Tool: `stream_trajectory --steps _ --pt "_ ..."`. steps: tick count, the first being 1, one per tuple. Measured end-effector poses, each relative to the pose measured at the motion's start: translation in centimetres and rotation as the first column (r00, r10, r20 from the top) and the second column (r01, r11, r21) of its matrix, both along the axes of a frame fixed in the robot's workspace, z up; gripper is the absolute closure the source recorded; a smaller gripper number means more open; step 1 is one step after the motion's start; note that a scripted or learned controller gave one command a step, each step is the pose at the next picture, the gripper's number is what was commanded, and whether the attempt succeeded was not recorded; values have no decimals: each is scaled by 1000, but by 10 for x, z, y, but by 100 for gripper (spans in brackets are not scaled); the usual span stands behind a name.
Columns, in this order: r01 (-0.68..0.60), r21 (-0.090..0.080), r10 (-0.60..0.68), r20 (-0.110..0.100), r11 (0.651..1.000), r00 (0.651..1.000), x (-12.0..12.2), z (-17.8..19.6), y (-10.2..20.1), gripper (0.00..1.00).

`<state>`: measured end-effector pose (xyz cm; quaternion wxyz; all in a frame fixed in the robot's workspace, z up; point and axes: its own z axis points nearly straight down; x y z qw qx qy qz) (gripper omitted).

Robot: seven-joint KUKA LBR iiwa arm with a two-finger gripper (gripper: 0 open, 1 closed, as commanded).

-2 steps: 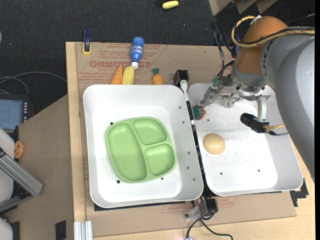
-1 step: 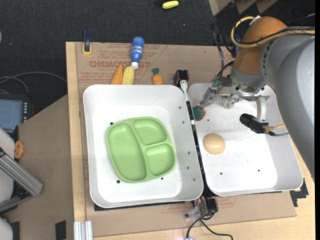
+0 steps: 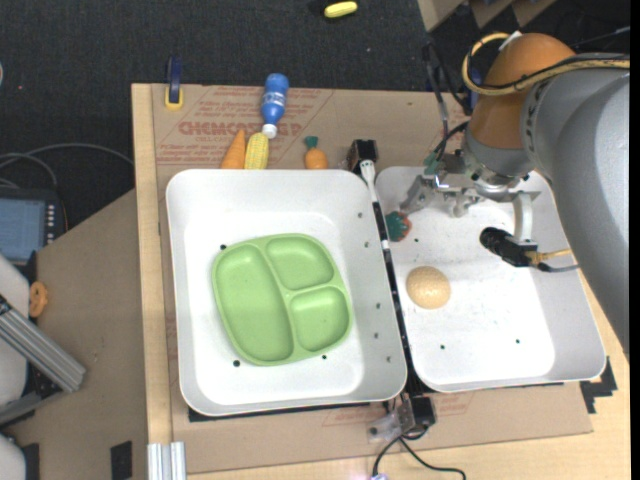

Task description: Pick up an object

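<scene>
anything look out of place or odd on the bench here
Yes: several toys lie outside the bins on the cardboard behind the left bin, namely a blue bottle, a corn cob and a small carrot. A yellow item sits on the dark floor beyond.

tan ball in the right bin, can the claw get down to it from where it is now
Probably yes. The tan ball lies alone on the right bin floor, clear of the walls, and the claw hangs over the same bin's far end with nothing between them.
</scene>
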<state>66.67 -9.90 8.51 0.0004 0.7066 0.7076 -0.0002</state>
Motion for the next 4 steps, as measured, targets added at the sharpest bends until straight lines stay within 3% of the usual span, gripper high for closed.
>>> stream_trajectory --steps 1,2,3,4 --pt "4 2 -4 -7 1000 1000 -64 -1 -4 0" --pt "0 -2 0 6 1000 1000 2 1 -25 0" --pt "3 2 -3 -6 1000 1000 -45 -1 -31 0" --pt "-4 0 4 6 1000 1000 2 0 10 0"
